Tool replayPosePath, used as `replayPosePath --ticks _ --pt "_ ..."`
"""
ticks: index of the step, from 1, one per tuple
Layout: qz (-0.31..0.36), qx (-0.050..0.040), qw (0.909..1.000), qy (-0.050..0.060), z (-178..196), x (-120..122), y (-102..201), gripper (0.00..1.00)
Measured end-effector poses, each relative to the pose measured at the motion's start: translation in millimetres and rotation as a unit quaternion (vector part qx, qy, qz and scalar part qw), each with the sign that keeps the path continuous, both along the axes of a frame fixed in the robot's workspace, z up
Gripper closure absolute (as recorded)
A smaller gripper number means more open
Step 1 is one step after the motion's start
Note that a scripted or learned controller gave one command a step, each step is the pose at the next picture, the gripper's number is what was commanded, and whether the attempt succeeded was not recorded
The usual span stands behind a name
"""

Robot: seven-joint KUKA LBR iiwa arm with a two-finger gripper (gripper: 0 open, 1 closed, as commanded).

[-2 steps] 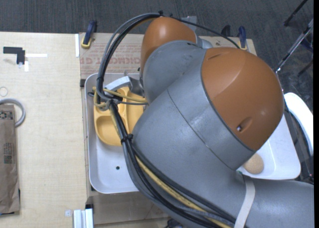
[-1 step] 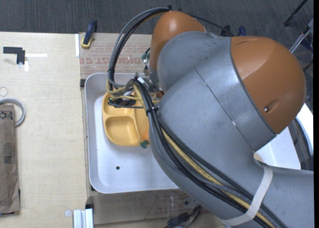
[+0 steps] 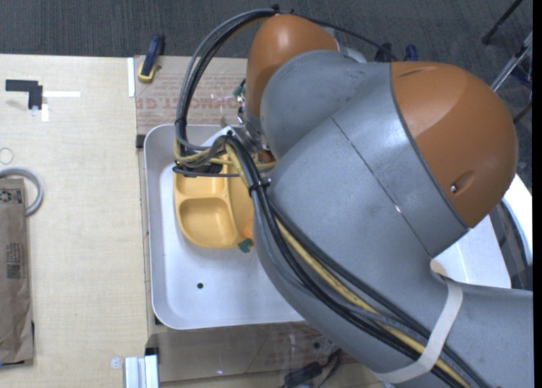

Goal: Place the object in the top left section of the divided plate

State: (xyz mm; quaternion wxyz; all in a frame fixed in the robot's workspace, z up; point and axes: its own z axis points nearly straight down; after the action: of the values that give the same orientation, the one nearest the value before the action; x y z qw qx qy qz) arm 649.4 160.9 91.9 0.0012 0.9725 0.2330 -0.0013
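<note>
A yellow divided plate (image 3: 206,211) lies in the left white bin (image 3: 169,285), with two of its sections showing at its left side. The big grey arm (image 3: 364,208) with orange bands covers the plate's right part and most of both bins. A small dark green bit (image 3: 245,246) peeks out at the plate's lower right edge, right against the arm. The wrist and its black cables (image 3: 203,153) sit over the plate's upper end.
A blue and yellow tool (image 3: 152,58) lies on cardboard behind the bin. On the bench to the left are a black bracket (image 3: 24,89), a grey ring (image 3: 32,191) and a brown packet (image 3: 13,268). A small dark speck (image 3: 200,285) marks the bin floor.
</note>
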Motion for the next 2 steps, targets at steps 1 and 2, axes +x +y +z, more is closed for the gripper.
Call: replayPosePath --ticks 1,2 --pt "-0.14 -0.0026 0.9902 -0.002 7.6 -3.6 60.0 1.0" --pt "-0.133 0.0023 0.9911 0.001 0.7 -1.1 -9.8 1.0"
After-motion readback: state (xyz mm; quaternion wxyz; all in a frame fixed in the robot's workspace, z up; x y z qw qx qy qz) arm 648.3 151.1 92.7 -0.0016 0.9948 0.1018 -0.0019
